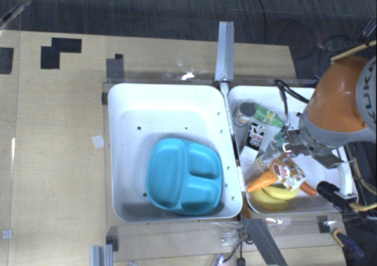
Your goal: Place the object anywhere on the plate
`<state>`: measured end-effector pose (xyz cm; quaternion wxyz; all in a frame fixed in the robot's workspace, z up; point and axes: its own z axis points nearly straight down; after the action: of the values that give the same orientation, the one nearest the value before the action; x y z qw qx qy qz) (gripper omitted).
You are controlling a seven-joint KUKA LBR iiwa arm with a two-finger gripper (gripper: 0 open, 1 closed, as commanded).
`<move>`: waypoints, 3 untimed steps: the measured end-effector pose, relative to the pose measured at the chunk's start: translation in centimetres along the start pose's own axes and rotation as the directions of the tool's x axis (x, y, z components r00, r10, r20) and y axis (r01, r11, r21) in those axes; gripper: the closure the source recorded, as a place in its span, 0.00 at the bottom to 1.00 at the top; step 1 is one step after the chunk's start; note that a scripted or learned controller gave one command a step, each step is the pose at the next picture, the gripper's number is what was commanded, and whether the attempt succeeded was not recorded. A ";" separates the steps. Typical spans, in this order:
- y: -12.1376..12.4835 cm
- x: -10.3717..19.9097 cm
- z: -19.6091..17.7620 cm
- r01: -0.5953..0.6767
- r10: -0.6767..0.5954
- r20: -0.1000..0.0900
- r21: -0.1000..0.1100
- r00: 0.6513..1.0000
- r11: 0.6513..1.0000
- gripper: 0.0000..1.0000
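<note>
The picking step appears to be in hand: the gripper [281,151] is seen low in the right bin [347,185], over a heap of a banana [274,195], a carrot [259,183], a printed packet [287,172] and a bottle [266,117], and which of these is the object cannot be told, nor whether the claw is spread or pressed together. The plate [185,175] lies bare in the left bin [126,141], near its front wall. Next, a lift above the divider [231,141] between the bins is judged to be needed, then a carry leftward, where ample open room is offered.
</note>
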<state>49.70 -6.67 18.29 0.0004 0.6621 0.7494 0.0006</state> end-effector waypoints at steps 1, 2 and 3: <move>5.9 6.5 -1.1 0.083 -0.083 0.000 0.000 0.997 0.997 1.00; 4.0 16.2 0.1 -0.165 0.165 0.000 0.002 0.986 0.986 1.00; 4.0 16.2 0.0 -0.165 0.165 0.000 0.002 0.986 0.986 0.00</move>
<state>51.71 9.93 18.25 -0.0002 0.7220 0.6919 0.0000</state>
